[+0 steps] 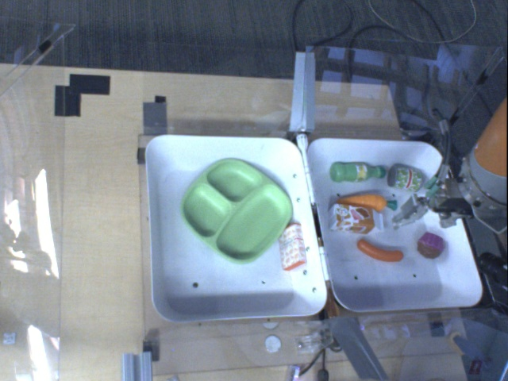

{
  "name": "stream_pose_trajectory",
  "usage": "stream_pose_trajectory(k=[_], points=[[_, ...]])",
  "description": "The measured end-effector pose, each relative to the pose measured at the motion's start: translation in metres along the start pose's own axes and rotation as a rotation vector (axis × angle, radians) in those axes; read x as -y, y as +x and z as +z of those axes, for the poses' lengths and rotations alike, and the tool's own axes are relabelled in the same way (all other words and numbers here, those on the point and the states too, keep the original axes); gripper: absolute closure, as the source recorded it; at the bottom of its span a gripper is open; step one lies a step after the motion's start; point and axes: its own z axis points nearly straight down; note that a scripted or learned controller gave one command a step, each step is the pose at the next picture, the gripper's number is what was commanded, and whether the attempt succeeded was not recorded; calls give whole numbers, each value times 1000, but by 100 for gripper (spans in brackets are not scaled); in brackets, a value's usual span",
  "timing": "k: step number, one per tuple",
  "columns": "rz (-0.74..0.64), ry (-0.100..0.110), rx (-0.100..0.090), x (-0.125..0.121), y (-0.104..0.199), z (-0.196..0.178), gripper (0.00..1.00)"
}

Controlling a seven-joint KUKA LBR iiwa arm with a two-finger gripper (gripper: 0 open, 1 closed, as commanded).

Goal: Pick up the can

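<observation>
A small white and red can (292, 246) lies on its side in the left bin (171, 292), touching the lower right edge of a green divided plate (236, 208). My gripper (410, 209) hangs over the middle of the right bin (456, 292), far to the right of that can. It sits between a short green container with a red label (406, 178) and a purple object (430, 245). I see nothing held in it.
The right bin also holds a green bottle (357, 171) lying flat, a carrot (367, 202), an orange and white packet (352, 219) and a sausage (379, 252). A metal divider (302, 94) runs back from the wall between the bins.
</observation>
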Motion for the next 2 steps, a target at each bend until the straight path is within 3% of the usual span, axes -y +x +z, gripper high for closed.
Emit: stream_pose_trajectory(k=[1,2], points=[[-64,2,-1,-21,22,121,0],[-11,-8,0,-8,16,154,0]])
